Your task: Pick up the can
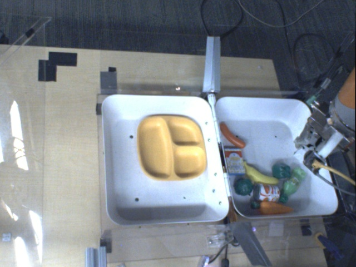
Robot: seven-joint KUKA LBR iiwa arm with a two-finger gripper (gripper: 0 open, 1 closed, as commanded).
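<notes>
One can [268, 192], one banana [259, 175], one yellow tray [171, 147], two bins [119, 166], end effector [312, 143] grip state unclear.

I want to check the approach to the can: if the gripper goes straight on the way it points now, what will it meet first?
The gripper points left and down into the right bin. Probably the green items come first; the can lies further left. Depth is unclear here.

A yellow tray [171, 147] sits in the left bin [117, 204]. The right bin [267, 113] holds a hot dog [232, 135], a banana [260, 176] and a carrot [275, 208].
</notes>
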